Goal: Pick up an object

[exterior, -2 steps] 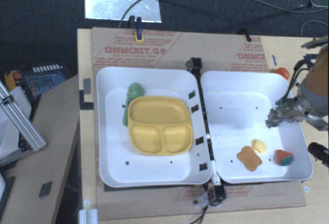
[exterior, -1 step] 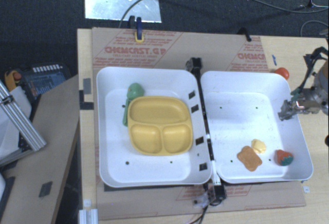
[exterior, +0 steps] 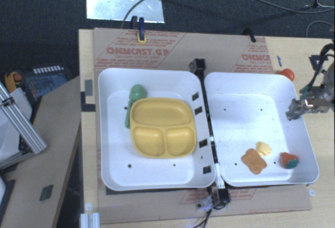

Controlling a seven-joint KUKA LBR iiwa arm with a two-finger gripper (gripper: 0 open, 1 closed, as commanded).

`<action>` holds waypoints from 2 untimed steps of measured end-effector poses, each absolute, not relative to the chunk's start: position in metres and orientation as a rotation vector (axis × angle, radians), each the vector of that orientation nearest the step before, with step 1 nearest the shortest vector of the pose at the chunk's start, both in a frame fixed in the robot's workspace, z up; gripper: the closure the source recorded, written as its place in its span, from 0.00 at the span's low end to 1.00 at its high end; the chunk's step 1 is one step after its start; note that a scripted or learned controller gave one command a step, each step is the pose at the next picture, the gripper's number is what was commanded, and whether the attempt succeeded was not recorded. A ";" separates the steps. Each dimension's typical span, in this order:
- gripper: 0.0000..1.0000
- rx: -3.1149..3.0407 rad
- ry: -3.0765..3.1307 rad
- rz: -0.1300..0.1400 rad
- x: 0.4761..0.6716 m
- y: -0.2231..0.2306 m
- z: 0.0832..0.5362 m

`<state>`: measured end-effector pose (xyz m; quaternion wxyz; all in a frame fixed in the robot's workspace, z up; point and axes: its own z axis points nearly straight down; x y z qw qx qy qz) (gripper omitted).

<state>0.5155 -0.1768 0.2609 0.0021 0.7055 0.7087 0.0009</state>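
At the near edge of the bench (exterior: pixel 63 133), the right-hand bin (exterior: pixel 251 93) held three small things along its front. There was one flat tan piece shaped like toast (exterior: pixel 254 161), one small pale yellow piece (exterior: pixel 264 148) touching its upper right corner, and one red piece with a green end (exterior: pixel 288 159), like a strawberry, lying apart from the other two in the front right corner against the bin wall. The rest of that bin's floor was bare white with a few dark dots.

The left-hand bin (exterior: pixel 112 169) held two things. One yellow divided plate (exterior: pixel 162 127) with three compartments lay flat at its middle, and one green spoon-like utensil (exterior: pixel 134 97) lay against the plate's far left side, its round head just beyond the plate's rim and its handle running down along the left edge.

The gripper (exterior: pixel 296 111) hung at the right rim of the right-hand bin, roughly level with the bin's middle and well apart from the three small pieces at the front. It was blurred and seen partly side-on, so whether it was wide or narrow could not be told, and nothing could be made out in it. One small orange-red round thing (exterior: pixel 286 73) lay outside the bin by its far right corner.

Farther back, one brown cardboard sheet (exterior: pixel 157 46) lay under both bins, and one yellow clamp (exterior: pixel 141 31) sat at its far edge.
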 end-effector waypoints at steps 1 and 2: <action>1.00 2.210 2.231 0.003 0.538 -0.124 0.247; 1.00 2.208 2.232 0.006 0.559 -0.071 0.254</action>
